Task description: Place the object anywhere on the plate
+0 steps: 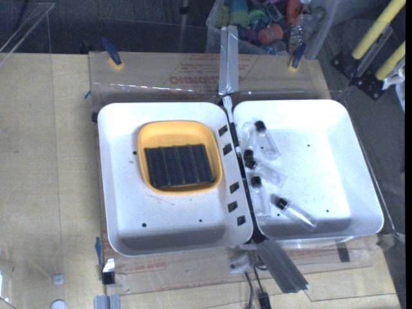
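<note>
A yellow square plate point(177, 128) with rounded corners sits in the left white bin point(122, 192), towards its back. A dark grey ribbed rectangular block point(178, 165) lies flat on the plate and covers most of its floor. In the right white bin point(328, 159), several small clear bottles with black caps lie along the left wall. One bottle point(265, 138) is near the back, and another bottle point(293, 212) is near the front.
A strip with black tabs point(233, 169) marks the ridge where the two bins meet. Behind the bins stands a clear tub of colourful toys point(270, 11). Blue clamps point(114, 58) hold a clear sheet at the back. Yellow tubes point(386, 18) lean at the far right.
</note>
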Robot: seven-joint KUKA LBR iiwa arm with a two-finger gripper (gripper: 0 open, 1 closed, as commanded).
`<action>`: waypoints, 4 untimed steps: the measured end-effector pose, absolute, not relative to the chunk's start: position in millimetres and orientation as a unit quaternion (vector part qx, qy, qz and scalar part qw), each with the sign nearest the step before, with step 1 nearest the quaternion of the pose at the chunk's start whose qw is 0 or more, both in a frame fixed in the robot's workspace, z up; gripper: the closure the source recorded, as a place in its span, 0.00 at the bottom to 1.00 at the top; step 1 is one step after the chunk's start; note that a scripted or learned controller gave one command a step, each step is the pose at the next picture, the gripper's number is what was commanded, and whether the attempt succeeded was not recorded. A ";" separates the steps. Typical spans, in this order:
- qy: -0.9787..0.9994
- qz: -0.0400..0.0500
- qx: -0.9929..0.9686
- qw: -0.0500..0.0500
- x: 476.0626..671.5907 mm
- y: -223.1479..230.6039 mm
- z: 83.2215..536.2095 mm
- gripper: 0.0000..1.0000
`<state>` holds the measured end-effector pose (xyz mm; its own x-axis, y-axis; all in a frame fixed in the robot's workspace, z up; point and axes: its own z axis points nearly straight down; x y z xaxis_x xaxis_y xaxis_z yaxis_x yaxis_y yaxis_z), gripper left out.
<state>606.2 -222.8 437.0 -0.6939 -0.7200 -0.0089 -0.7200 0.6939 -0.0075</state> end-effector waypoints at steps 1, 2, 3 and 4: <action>0.834 0.000 -0.552 0.003 604.5 -221.8 335.6 0.00; 0.735 0.001 -0.678 0.002 623.1 -218.8 291.3 0.00; 0.618 0.002 -0.786 0.002 622.3 -220.8 259.2 0.00; 0.489 0.002 -0.872 0.002 623.1 -210.1 233.4 0.00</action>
<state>623.1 -210.1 233.4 0.5212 -0.8534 -0.0061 -0.8534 -0.5212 -0.0014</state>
